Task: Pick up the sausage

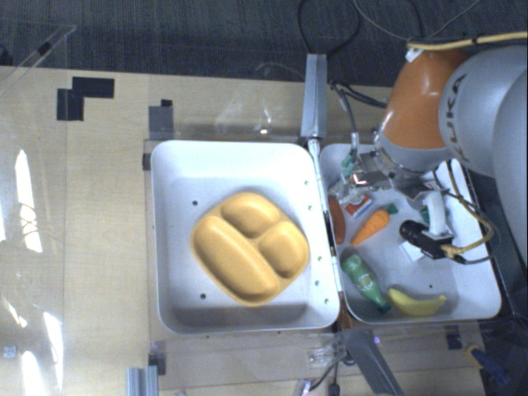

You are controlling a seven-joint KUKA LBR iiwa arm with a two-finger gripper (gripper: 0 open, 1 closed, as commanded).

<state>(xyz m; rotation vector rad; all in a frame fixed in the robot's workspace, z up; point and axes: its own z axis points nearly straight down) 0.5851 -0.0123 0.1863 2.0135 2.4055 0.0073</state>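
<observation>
The sausage (337, 223) is a reddish-brown piece lying along the left wall of the right bin (487, 299), partly hidden by the rim between the bins. My gripper (356, 184) hangs low over the upper left part of that bin, just up and to the right of the sausage and close to it. Nothing shows as held.
An orange carrot (371, 225) lies just right of the sausage, under the gripper. A green bottle (364, 280) and a yellow banana (417, 301) lie at the front of the right bin. The left bin (173, 304) holds a big yellow bread-like lump (249, 244).
</observation>
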